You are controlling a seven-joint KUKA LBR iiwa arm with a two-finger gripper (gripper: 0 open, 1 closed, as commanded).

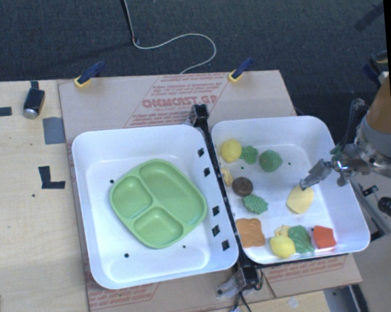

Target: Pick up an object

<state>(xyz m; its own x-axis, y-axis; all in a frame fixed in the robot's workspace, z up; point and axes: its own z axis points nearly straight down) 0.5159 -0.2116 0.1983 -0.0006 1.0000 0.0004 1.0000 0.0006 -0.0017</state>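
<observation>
A wooden tabletop [24,221] with black tape marks carries a cardboard sheet [177,99] clamped at its far edge, and on it two shallow white bins side by side. The left bin [99,262] holds a green divided plate [157,203] near its centre. The right bin [316,131] holds the small toy foods: a yellow ball [231,150] and two green pieces [260,158] toward its far edge, a brown round piece [243,186] and a green knobbly piece [255,204] near the divider, an orange slab [250,232] at the near-left corner, and a yellow, a green and a red piece [303,240] along the near edge. A pale yellow lump [300,200] lies toward the right wall.

Progress: judged from this layout, nothing is lifted; every piece rests on a bin floor, so the whole pick remains to be done.

Arm pose: the arm enters over the right wall of the right bin, wrist low, with the tool [315,175] angled down and leftward. Its tip sits just beside the upper edge of the pale yellow lump, the likely target. Whether the tool is spread or pressed together cannot be told at this angle, and no piece is seen pinched in it
</observation>
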